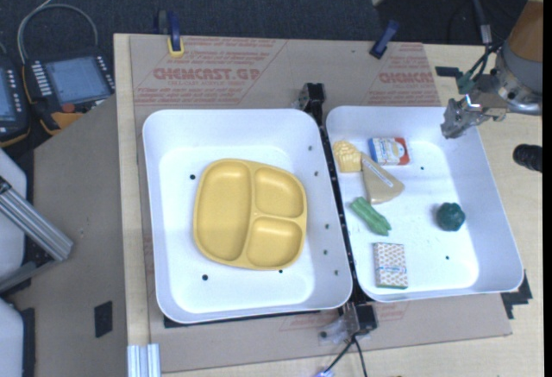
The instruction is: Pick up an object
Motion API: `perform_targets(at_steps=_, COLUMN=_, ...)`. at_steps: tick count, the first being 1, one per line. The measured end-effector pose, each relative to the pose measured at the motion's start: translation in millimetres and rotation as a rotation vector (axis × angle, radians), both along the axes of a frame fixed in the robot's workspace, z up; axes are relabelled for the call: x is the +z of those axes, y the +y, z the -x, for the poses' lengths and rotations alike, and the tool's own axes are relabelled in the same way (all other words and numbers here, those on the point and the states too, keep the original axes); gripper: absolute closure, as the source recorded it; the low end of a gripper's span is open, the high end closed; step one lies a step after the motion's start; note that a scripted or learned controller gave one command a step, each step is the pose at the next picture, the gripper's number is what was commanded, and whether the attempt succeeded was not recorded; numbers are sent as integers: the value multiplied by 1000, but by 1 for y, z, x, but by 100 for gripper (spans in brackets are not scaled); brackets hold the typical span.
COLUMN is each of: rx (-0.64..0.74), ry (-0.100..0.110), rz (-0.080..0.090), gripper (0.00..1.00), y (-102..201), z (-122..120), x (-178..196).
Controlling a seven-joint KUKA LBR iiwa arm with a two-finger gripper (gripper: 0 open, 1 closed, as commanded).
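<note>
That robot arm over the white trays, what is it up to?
The arm's pincer sits at the upper right edge of the right bin, above the objects and holding nothing visible. That bin holds a small blue and white packet, a yellow piece, a tan wedge, a green pod-shaped item, a dark green ball and a patterned box. The left bin holds a yellow divided plate. No pick has happened yet.
</note>
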State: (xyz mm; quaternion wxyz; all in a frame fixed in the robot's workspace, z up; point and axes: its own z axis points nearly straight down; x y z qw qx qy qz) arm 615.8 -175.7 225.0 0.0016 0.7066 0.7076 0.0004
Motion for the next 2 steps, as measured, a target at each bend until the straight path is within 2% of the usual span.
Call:
perform_targets(at_steps=1, rx=3, ry=5, rz=-4, gripper=100, y=47, z=7, x=-8)
perform_targets(at_steps=2, rx=4, ry=4, rz=-5, gripper=100, y=96, z=14, x=3)
